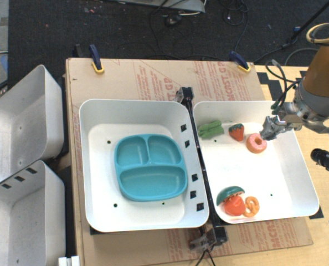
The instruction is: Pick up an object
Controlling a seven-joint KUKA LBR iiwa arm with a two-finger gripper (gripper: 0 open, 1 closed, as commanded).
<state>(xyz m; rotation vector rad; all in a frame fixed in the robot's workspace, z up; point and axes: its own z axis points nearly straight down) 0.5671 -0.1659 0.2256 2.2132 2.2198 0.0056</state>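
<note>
Gripper (pixel 270 129) at the upper right of the right bin (pixel 303 173), hanging just above and beside a pink ring (pixel 257 143); whether its fingers are spread or closed cannot be told, and nothing shows between them. Same bin: strawberry (pixel 237 131) and green pod (pixel 210 129) left of the ring, and near the front edge a red-and-teal toy (pixel 232 200) touching an orange ring (pixel 251 205). Left bin (pixel 98 148): a teal divided plate (pixel 151 167) lying flat at its middle.
</note>
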